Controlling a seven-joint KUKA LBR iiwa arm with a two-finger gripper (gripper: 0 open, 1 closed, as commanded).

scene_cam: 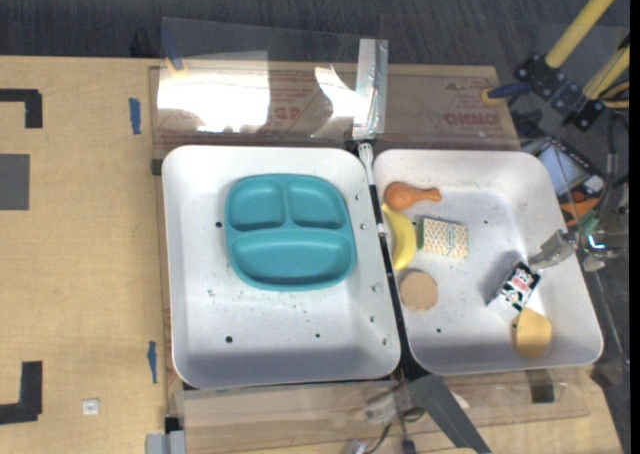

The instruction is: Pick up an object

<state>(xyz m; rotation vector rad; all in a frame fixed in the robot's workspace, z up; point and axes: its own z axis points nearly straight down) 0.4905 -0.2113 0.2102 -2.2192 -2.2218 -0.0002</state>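
The right bin (480,167) holds several small objects. An orange drumstick-shaped toy (410,196) lies at the back left, with a yellow banana (402,240) just below it. Beside the banana is a speckled green-and-yellow packet (444,238), and a round brown disc (419,290) lies nearer the front. A small black-and-white box (517,285) and a yellow pear-like fruit (532,331) sit at the front right. My gripper (562,246) reaches in at the bin's right rim, just up and right of the black-and-white box, with nothing seen in it.
The left bin (190,242) carries a teal divided plate (290,230). A clear plastic sheet (270,82) and cardboard lie behind both bins. Yellow and black gear (575,52) stands at the upper right, outside the bins.
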